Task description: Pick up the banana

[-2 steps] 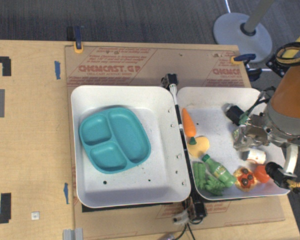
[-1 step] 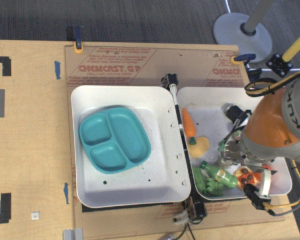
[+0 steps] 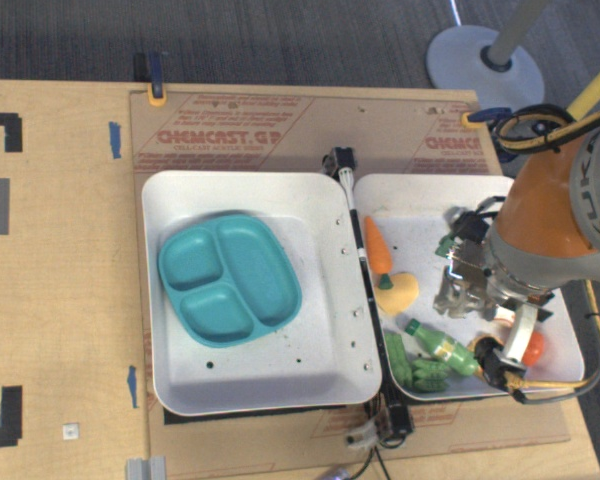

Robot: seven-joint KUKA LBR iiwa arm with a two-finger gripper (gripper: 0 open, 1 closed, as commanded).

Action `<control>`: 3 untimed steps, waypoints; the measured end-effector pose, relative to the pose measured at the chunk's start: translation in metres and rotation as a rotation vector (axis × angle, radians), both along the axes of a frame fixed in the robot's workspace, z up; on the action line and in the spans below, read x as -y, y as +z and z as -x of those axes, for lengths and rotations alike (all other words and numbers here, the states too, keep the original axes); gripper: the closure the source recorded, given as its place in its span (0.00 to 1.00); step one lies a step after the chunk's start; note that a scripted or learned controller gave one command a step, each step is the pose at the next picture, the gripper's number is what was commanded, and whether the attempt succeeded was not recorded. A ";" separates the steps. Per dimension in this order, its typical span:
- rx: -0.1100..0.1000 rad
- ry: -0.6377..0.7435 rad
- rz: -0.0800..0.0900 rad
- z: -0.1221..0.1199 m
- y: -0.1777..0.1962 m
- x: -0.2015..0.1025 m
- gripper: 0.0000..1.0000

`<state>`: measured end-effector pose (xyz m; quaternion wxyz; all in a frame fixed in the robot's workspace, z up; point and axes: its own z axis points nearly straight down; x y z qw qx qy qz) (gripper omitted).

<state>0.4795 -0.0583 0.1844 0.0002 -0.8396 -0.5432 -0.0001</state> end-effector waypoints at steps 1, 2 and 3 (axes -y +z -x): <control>0.000 0.000 0.000 0.000 0.000 0.000 0.00; -0.002 0.433 -0.001 0.000 0.000 -0.022 0.00; -0.001 0.468 -0.001 0.000 0.000 -0.078 0.00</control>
